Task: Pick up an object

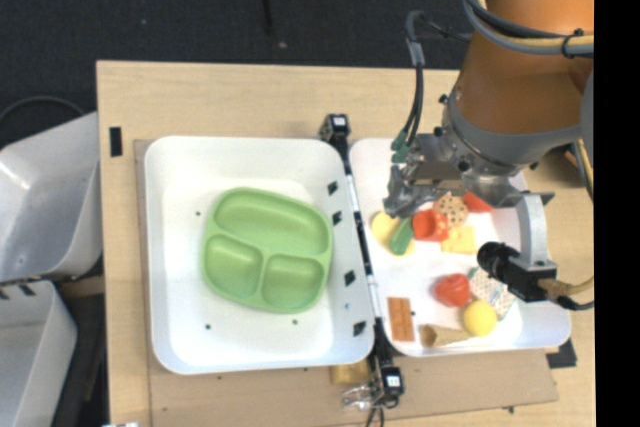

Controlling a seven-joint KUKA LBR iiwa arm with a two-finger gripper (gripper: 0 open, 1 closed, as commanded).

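My gripper (425, 205) hangs low over the upper middle of the right bin (535, 330), under the grey and orange wrist. Just below it lie a red piece (428, 224), a yellow and green piece (392, 232), a yellow block (460, 239) and a tan spotted piece (451, 208). Nearer the front of the same bin sit a red tomato-like piece (452, 289), a yellow ball (480, 317), a brown wafer bar (401, 318) and a tan cone (440, 336). The wrist hides the fingertips.
The left bin (170, 315) holds a green divided plate (268, 249). A black clip rail (352, 245) runs between the two bins. A black cylinder on a bracket (510, 271) juts out over the right bin's right side. Wooden bench (200, 95) surrounds the bins.
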